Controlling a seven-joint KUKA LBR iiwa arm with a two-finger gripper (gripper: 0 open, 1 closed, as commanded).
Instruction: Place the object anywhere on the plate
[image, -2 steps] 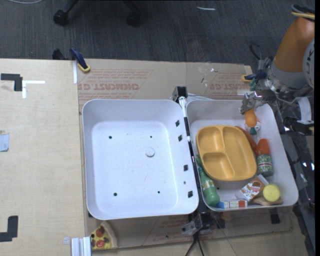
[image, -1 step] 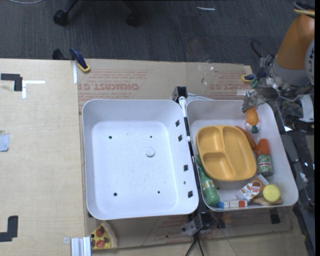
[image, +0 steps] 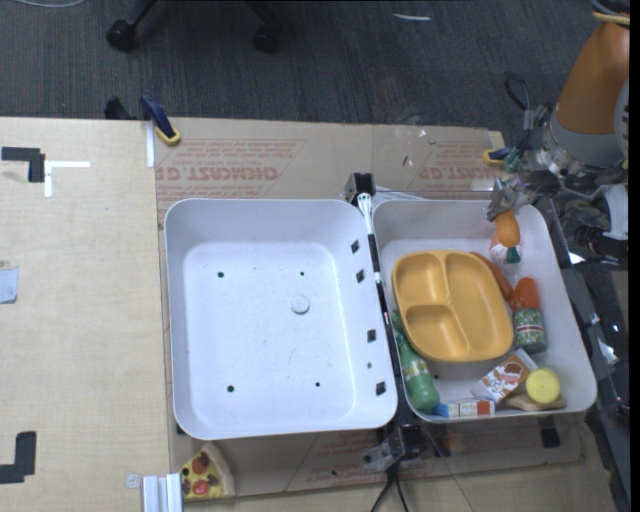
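Observation:
A yellow divided plate (image: 455, 305) lies in the right bin (image: 572, 330), tilted against the things around it. My gripper (image: 506, 208) hangs over the bin's back right corner, beyond the plate's far edge. Its fingers are shut on the upper end of an orange toy carrot (image: 508, 231), whose green tip (image: 513, 255) points down toward the bin floor. The carrot is to the right of the plate's far rim and apart from it.
Around the plate lie a green bottle (image: 415, 375), an orange piece (image: 525, 293), a green can (image: 530, 328), a yellow round piece (image: 543, 385) and a red-and-white carton (image: 503, 378). The left bin (image: 190, 300) holds a small disc (image: 300, 305). A toy pizza slice (image: 203, 475) lies on the bench in front.

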